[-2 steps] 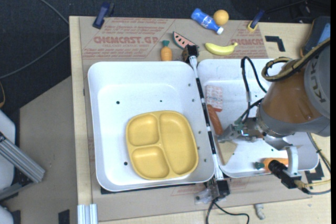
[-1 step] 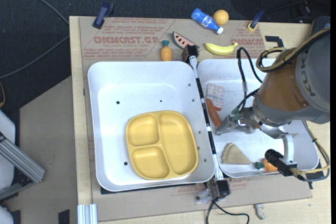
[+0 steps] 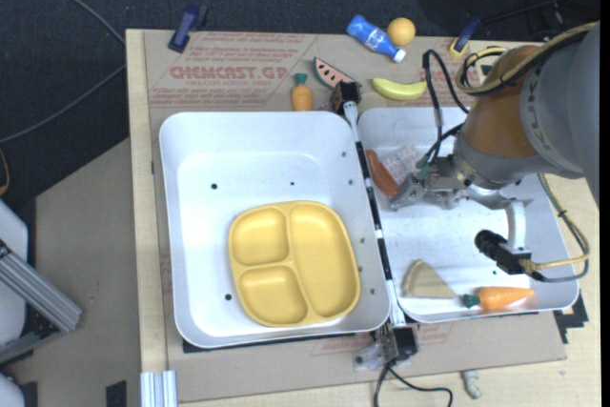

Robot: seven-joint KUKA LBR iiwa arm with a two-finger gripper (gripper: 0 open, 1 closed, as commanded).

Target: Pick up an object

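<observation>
While fingers' (image 3: 405, 191) state is unclear, carrot (image 3: 502, 298) & wedge (image 3: 429, 281) lie nearby.

Right bin contents: red-orange sausage-like piece (image 3: 382, 172) lying flat by the left wall; beige wedge (image 3: 429, 281) and orange carrot (image 3: 502, 298) along the near edge.

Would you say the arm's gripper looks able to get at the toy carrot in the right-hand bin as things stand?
Probably yes. The carrot lies uncovered near the right bin's front edge, beside a tan wedge. The gripper is over the same bin, with nothing between them, though the front wall is close.
</observation>
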